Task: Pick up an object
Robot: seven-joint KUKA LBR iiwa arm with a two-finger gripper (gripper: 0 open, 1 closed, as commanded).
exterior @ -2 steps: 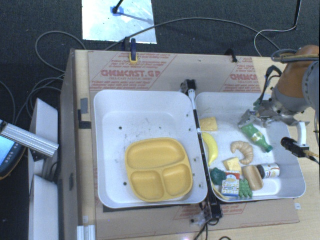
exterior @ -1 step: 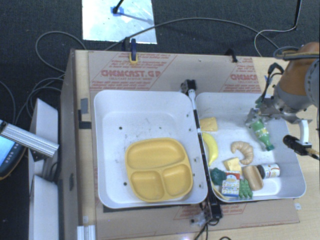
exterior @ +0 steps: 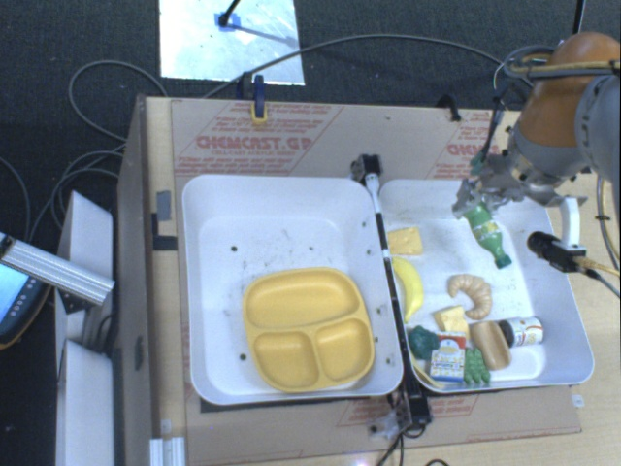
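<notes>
My gripper [exterior: 474,205] hangs over the back of the right bin [exterior: 568,352], reaching in from the right. A green bottle [exterior: 487,233] slants down from its fingertips, cap end toward the lower right. The bottle's upper end sits between the fingers, so the gripper looks shut on it. I cannot tell how high the bottle is above the bin floor.
Also in the right bin are a yellow cheese wedge [exterior: 406,241], a banana [exterior: 409,287], a croissant [exterior: 472,294], a bread roll [exterior: 490,344], a small jar [exterior: 525,332] and a carton [exterior: 446,362] among green toys. A yellow divided plate [exterior: 309,343] lies in the left bin [exterior: 218,260].
</notes>
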